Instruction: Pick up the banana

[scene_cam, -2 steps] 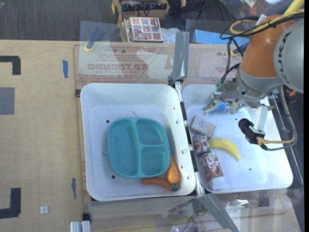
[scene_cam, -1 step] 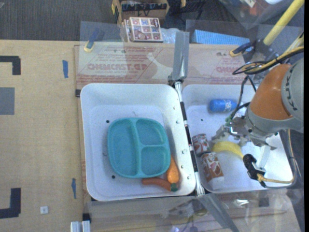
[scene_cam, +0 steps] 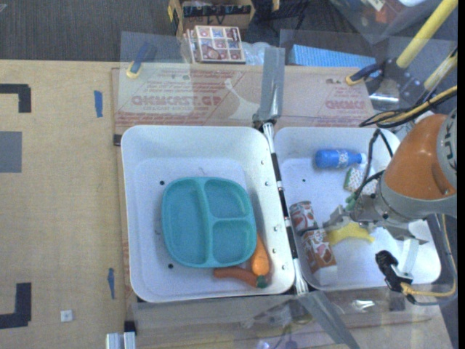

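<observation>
We see the gripper (scene_cam: 349, 218) low in the right bin (scene_cam: 429, 264), right at the banana (scene_cam: 350, 233), which lies on the bin floor just under and in front of the wrist. We cannot tell how the gripper is set, since the arm's bulk and dark cabling crowd that spot. Above it the arm (scene_cam: 420, 167), with its orange band, comes in from the right.

Just left of the banana we find two brown cans (scene_cam: 311, 235), one behind the other, close to the wall between the bins. Farther back lies a blue bottle (scene_cam: 338, 158) on its side.

In the left bin (scene_cam: 145, 158) we note a teal divided plate (scene_cam: 209, 222), with an orange carrot (scene_cam: 243, 275) and another orange piece (scene_cam: 261, 260) touching its near right corner.
</observation>
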`<state>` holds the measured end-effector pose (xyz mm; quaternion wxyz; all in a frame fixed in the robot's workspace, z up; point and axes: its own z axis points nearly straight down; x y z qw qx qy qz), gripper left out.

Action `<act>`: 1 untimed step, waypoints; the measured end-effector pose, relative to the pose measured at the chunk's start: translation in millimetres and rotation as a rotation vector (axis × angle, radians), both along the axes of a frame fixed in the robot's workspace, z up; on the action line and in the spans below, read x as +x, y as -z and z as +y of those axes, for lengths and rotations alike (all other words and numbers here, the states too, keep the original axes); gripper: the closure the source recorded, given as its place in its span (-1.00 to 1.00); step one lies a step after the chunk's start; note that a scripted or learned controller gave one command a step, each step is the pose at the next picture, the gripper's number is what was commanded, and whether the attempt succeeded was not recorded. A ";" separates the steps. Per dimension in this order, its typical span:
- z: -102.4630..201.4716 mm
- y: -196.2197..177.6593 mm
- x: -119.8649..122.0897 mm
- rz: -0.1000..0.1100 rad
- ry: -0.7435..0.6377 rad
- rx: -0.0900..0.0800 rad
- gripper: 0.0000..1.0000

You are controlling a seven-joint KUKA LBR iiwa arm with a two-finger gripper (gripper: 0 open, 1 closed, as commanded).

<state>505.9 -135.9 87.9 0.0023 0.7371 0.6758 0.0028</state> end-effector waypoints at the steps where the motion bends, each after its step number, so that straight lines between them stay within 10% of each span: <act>1: -2.0 -11.1 0.9 -0.005 0.004 -0.001 1.00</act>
